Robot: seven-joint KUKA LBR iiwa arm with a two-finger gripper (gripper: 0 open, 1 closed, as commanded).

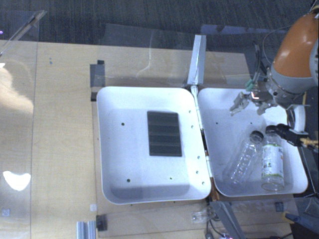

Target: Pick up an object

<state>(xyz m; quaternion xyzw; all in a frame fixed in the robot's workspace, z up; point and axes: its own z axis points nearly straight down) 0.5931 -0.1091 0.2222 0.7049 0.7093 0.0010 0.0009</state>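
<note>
A pale wooden bench (55,133) carries two shallow white bins side by side, with a clear sheet lying over its left part and catching bright glare; beyond the bench's far edge runs a dark ribbed floor (149,6). The left bin (112,148) holds a dark rectangular ribbed block (164,133) near its middle. The right bin (217,118) holds two clear plastic bottles lying close together toward its near right corner: a plain bottle (242,162) with a dark cap, and a labelled bottle (272,166) just beside it. The gripper (250,102) hangs over the right bin's far edge, fingers spread apart with nothing between them, well apart from both bottles.
</note>
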